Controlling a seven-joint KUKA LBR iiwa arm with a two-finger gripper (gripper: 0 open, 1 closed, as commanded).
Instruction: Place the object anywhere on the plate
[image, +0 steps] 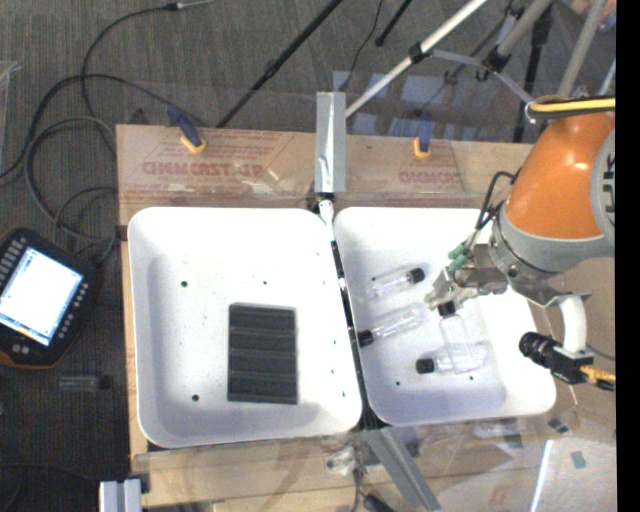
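Clear vials (398, 281), seemingly four, right bin (500, 400); one black plate (263, 352).

Both bins are white: the left bin (160, 300) is dotted with a few dark specks and carries a black ribbed plate (263, 352). The right bin (400, 400) holds clear vials (398, 280) with black caps. The arm (560, 190) is orange and grey. The table (230, 165) is light brown with faded red lettering.

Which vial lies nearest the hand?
The vial right under the hand, black cap up by it; the other three lie apart, farther left or nearer the front.
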